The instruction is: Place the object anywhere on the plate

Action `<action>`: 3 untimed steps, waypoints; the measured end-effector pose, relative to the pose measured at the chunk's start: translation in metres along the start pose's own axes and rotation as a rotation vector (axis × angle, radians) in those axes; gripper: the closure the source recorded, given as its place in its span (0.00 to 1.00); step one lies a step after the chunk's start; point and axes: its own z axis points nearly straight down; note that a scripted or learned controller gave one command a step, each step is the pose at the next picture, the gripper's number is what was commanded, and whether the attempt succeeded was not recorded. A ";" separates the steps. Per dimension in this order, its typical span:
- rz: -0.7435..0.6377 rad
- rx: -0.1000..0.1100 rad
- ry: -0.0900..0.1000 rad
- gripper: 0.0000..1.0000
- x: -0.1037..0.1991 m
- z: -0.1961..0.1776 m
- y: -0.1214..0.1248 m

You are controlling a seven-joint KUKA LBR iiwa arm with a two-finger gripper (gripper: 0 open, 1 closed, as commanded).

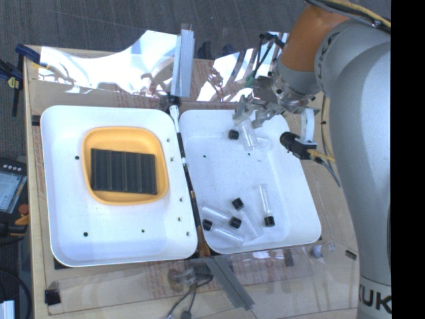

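The tool (pixel 251 115) hangs over a vial (pixel 244 135) in the right bin's (pixel 292 191) far end; its grip cannot be told. The clear vial could slip short of the yellow plate (pixel 123 141).

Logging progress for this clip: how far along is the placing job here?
Nothing looks placed yet: the yellow plate in the left bin carries only its dark ridged insert. The hand is low over a clear vial at the back of the right bin. Picking up, carrying and setting down all remain.

dark carpet floor (pixel 99 5) behind wood bench (pixel 126 281) w/ shiny foil (pixel 99 72).
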 end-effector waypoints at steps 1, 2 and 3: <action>0.000 0.000 0.000 0.00 0.000 0.000 0.000; -0.316 0.000 -0.001 0.00 -0.006 0.005 -0.022; -0.650 0.000 -0.001 0.00 0.008 0.008 -0.045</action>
